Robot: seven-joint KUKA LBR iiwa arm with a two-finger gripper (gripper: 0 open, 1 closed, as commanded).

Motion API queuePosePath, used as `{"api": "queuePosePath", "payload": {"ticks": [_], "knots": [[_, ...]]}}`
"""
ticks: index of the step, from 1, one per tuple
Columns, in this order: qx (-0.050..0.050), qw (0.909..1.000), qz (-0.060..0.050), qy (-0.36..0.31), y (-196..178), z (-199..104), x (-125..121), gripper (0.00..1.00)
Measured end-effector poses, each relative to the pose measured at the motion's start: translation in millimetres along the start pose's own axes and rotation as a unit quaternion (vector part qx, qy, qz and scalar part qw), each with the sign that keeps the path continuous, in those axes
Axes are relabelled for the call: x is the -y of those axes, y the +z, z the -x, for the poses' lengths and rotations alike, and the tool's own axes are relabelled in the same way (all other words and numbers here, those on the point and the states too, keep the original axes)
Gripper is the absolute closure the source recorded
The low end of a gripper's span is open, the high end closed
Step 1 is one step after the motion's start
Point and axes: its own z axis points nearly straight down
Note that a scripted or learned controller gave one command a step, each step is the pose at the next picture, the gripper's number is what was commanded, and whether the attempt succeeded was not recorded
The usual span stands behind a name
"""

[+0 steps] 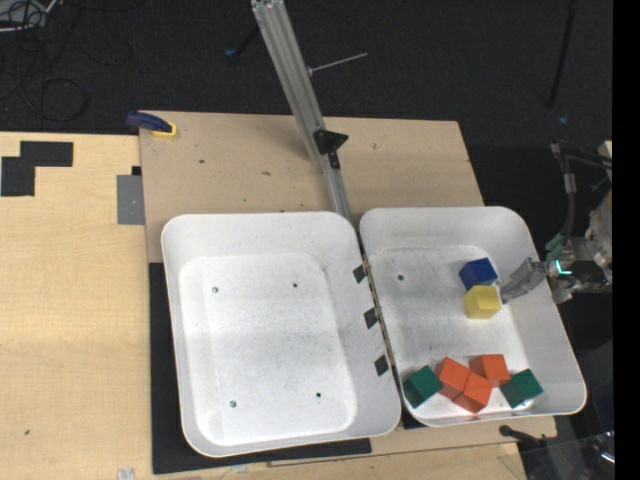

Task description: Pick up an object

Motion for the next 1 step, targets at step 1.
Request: {"api": "queuePosePath", "payload": {"ticks": [1], "knots": [[0.001, 1.0, 0.002, 0.0, -1.9, 0.7, -0.6, 0.0]]}}
